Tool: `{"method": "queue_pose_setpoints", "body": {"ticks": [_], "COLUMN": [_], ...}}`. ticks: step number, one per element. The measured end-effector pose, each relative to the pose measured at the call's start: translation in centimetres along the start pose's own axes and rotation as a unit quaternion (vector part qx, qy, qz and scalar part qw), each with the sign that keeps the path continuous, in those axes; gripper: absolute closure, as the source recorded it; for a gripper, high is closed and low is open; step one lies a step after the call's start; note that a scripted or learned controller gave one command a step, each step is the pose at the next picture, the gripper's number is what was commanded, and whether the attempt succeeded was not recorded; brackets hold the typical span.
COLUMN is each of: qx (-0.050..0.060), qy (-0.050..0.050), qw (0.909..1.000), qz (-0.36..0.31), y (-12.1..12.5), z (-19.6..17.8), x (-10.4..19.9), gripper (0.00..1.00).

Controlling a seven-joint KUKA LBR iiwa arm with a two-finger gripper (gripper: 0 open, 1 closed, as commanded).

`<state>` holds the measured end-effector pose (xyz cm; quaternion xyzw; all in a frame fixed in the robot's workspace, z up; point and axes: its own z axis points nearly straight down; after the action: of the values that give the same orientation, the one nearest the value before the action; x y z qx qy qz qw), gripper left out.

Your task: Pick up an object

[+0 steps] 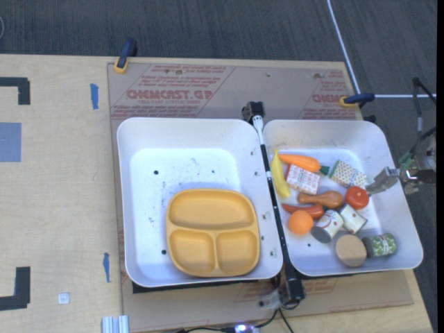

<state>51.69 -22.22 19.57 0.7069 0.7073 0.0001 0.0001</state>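
Reaching in over your right bin, the end effector hovers near a glossy red tomato; you cannot tell its opening. Tabletop board reads "CHEMCAST GP".

Left bin: one yellow divided tray was held. Right bin: toy foods were heaped, including banana, carrot, orange, tomato. Gripper was positioned over the right bin's right side.
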Motion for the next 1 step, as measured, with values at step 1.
{"method": "queue_pose_setpoints", "body": {"ticks": [1], "qx": [-0.002], "qy": [0.004], "qw": [1.0000], "qz": [-0.003], "y": [6.10], "z": [10.01], "x": [0.58], "gripper": [0.00]}}
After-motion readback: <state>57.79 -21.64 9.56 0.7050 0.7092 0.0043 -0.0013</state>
